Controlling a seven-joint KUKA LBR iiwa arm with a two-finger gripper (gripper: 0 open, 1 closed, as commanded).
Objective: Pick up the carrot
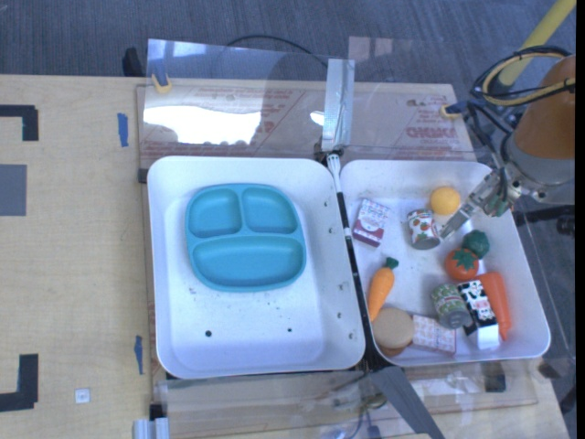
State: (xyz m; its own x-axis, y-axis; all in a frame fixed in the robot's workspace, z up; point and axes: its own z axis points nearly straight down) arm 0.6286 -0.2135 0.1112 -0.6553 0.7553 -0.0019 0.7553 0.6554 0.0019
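The carrot (380, 287) is small and orange with a green top, and lies in the right bin (530, 337) by its left wall, leaf end pointing up. My gripper (456, 221) reaches in from the upper right and hangs over the bin's upper middle, between a yellow ball (445, 199) and a red tomato (462, 262). Its tip is next to a small can (422, 229). It stands well to the right of and above the carrot, apart from it. Nothing shows held in it.
The right bin also holds a red-and-white carton (370, 222), a green can (449, 305), a cow-patterned bottle (479, 313), a long orange-red piece (498, 300), a bun (395, 330) and a pink wafer (433, 334). The left bin (183, 337) holds a blue divided plate (245, 236).
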